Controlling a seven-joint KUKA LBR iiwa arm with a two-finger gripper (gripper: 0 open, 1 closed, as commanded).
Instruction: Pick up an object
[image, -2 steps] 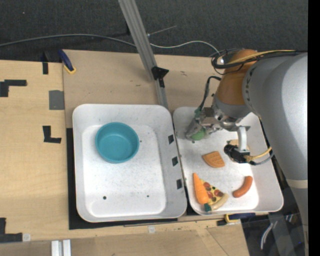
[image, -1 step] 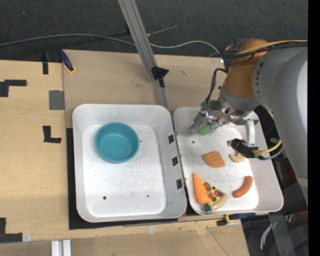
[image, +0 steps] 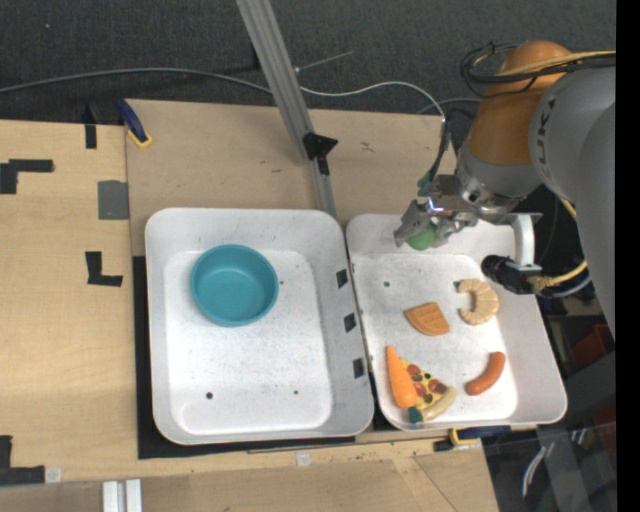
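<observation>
Camera view: claw (image: 428, 226) sits raised over the far-left corner of the right white bin (image: 535, 400), clenched on a small green object (image: 424, 238), which shows between its fingers, so the pick looks made. The other toys lie loose in that bin: orange carrot (image: 401, 377), pizza slice (image: 433, 392), sausage (image: 485, 374), croissant (image: 478, 301). Teal bowl (image: 234, 285) sits in the left white bin (image: 170, 420) on the worktop (image: 60, 330), well apart.

Wooden bench (image: 230, 150) carries two white bins side by side. Left bin (image: 160, 300) holds a teal bowl (image: 234, 284), upright, near its upper left. Grey metal post (image: 290, 90) slants across the bench top. Black tape marks (image: 25, 172) at bench left; blue clamp (image: 134, 122) nearby.
</observation>
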